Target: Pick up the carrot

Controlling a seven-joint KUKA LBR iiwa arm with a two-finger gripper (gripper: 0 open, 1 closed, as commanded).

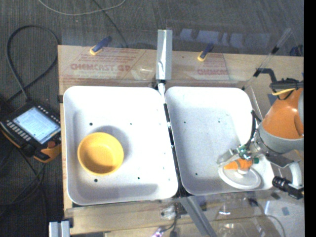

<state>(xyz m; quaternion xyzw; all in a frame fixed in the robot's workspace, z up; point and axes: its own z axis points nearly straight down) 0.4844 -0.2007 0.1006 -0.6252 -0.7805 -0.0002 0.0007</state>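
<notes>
Down at about four o'clock in the camera view, the gripper (241, 158) sits low over the right bin (207, 112), close to that bin's near right corner, with the grey arm (282, 132) and its orange band rising away toward three o'clock. The carrot (237, 165), a small orange piece, lies just at the gripper's tip, resting on a white plate (242, 178) that occupies the bin's five o'clock corner. Carrot and gripper overlap in the view so closely that I cannot tell whether the jaws are spread, closed or pinching the carrot, nor whether the carrot is lifted off the plate at all. A bit of green and clear hardware shows around the wrist, just beside the carrot. Over in the left bin (94, 102), at about eight o'clock in the view, a yellow bowl (100, 153) stands upright and well apart from the arm. Between the two bins, at twelve o'clock, a grey metal post (164, 55) rises from the cardboard-covered bench (103, 65). Off the bench at nine o'clock, a handheld control pendant (32, 127) with a lit screen lies on the dark carpet, its black cable looping up toward eleven o'clock.
</notes>
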